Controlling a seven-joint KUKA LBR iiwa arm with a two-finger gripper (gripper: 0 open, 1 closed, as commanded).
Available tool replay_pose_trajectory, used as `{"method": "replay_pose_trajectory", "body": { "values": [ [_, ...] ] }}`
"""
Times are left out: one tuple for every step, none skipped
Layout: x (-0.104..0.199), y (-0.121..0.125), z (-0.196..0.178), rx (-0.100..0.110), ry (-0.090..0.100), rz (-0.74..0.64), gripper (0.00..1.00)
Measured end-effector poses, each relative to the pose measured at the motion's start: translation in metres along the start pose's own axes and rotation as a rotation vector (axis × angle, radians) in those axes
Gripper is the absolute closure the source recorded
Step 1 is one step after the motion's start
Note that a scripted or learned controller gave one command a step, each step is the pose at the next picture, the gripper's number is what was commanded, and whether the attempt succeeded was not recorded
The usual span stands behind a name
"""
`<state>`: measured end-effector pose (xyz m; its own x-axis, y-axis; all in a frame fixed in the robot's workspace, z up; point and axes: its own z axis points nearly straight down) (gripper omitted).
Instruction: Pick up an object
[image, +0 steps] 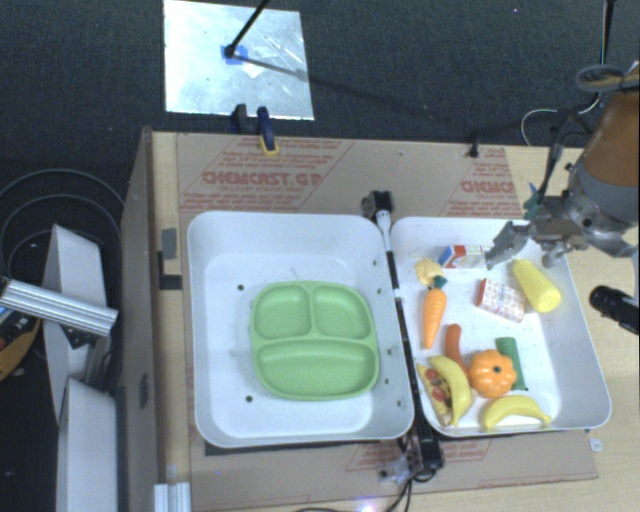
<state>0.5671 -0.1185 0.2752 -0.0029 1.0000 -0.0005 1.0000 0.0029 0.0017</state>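
From my station, the pick had not yet happened as far as I could judge: the gripper (527, 240) hung over the back of the right bin (590, 385), its two fingers spread apart with nothing between them. Every object lay on the bin floor, so choosing a target, descending, closing and lifting all remained. The nearest candidates were the yellow cylinder (536, 285) just beside the fingers and the red-and-white packet (499, 299) next to it.

Counting the right bin, I made out one carrot (433, 315), one small pumpkin (493, 372), two bananas (453, 388) (516, 411), one reddish sausage-like piece (453, 341), one green piece (510, 357), a small carton (459, 257) and a small yellow item (429, 271) I could not identify. The left bin (225, 250) held one green divided plate (314, 339). Two bins stood on the bench (300, 175).
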Motion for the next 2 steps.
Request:
{"method": "replay_pose_trajectory", "body": {
  "values": [
    [0.034,0.042,0.109,0.002,0.002,-0.005,0.0],
    [0.028,0.049,0.188,0.002,0.001,0.002,0.0]
  ]
}}
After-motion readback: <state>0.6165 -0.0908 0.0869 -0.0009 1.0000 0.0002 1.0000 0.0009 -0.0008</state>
